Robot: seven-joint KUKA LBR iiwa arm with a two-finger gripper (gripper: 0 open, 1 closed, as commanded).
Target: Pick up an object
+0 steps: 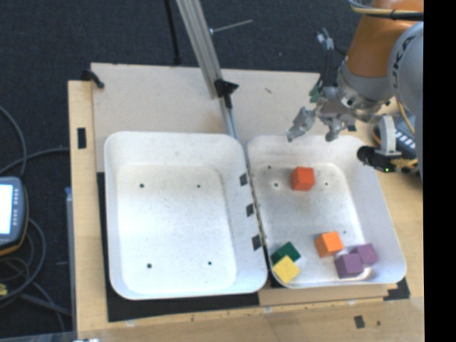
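The right bin [370, 191] holds several small blocks. An orange-red cube [303, 178] sits near its far middle. An orange block [328, 244], two purple blocks [355, 260], a green block [286, 251] and a yellow block [286, 268] lie along its near side. My gripper [317, 128] hangs above the bin's far rim, up and to the right of the orange-red cube. Its two fingers [299, 125] are spread apart with nothing between them.
The left bin [114, 191] stands beside the right one. A slanted aluminium post [203, 45] rises behind the bins. Black clips [249, 209] sit on the divider between bins. A handheld screen [11, 212] and cables lie off the bench at left.
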